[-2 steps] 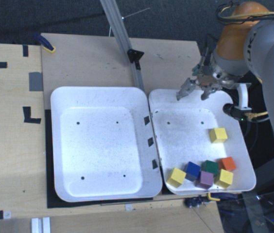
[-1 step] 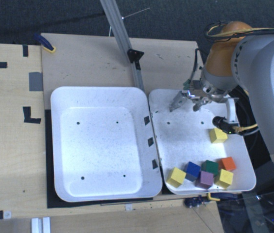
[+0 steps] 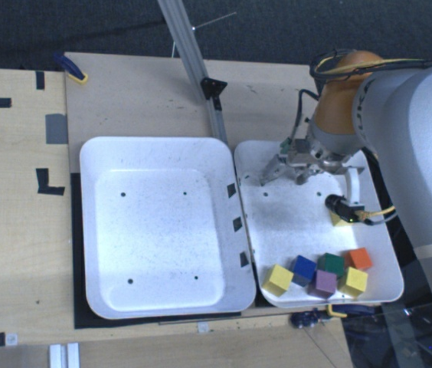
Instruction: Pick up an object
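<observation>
Several small blocks cluster at the near end of the right bin (image 3: 256, 228): a yellow block (image 3: 279, 279), a blue block (image 3: 304, 268), a green block (image 3: 330, 264), an orange block (image 3: 359, 258), a purple block (image 3: 325, 283) and a second yellow block (image 3: 355, 282). My gripper (image 3: 282, 178) hangs over the far end of that bin, well away from the cluster. Its fingers are spread open, one fingertip (image 3: 264, 179) pointing toward the bin's left wall, and nothing sits between them.
The left bin (image 3: 93, 205) lies beside the right one, and they share a raised middle rim. A slanted metal bar (image 3: 189, 48) stands behind the bins. A small yellow piece (image 3: 341, 218) shows near the right bin's right wall. The grey arm (image 3: 400, 136) covers the right side.
</observation>
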Robot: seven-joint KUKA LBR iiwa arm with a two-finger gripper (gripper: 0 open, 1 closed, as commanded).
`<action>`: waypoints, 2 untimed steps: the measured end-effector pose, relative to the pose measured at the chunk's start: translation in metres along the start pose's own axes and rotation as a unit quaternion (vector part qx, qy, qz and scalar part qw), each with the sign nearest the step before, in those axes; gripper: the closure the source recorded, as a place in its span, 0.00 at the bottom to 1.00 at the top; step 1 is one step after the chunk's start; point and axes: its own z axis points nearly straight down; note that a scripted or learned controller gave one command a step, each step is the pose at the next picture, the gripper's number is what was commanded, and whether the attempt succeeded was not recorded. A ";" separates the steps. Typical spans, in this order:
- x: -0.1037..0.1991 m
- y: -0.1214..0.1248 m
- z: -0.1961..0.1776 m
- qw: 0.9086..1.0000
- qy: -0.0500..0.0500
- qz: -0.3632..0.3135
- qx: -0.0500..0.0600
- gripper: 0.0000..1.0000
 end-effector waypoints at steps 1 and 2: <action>0.001 0.001 -0.013 1.000 0.000 -0.001 -0.002 1.00; -0.007 0.006 -0.063 1.000 0.000 0.000 -0.005 1.00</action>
